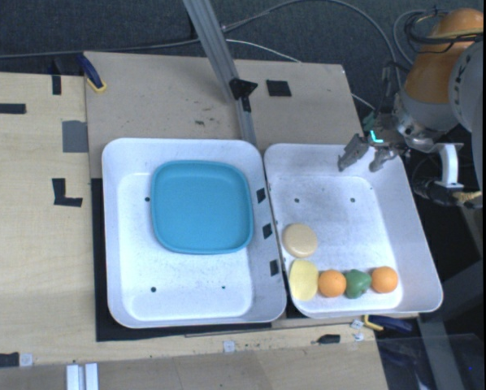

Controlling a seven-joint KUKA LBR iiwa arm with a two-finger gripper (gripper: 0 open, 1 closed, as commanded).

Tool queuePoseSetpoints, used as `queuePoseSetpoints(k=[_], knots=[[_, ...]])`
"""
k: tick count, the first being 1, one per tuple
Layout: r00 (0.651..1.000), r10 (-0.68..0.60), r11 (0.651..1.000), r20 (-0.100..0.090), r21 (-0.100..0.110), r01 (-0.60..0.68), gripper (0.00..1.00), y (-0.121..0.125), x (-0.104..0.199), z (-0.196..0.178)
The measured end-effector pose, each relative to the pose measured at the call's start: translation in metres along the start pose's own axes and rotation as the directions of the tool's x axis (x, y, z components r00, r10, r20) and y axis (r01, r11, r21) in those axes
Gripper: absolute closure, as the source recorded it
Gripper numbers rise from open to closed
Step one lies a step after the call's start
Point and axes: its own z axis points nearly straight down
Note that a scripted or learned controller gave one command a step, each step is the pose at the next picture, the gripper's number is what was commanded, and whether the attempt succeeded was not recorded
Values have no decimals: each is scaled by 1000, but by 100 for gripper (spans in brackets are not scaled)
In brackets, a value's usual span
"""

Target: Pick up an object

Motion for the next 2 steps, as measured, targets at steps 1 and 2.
queuePoseSetpoints(k=[1, 2], knots=[[1000, 0, 1000, 0, 0, 0, 0, 0, 0, 0], [1000, 0, 1000, -1, 4, 0, 0, 5, 1, 45]])
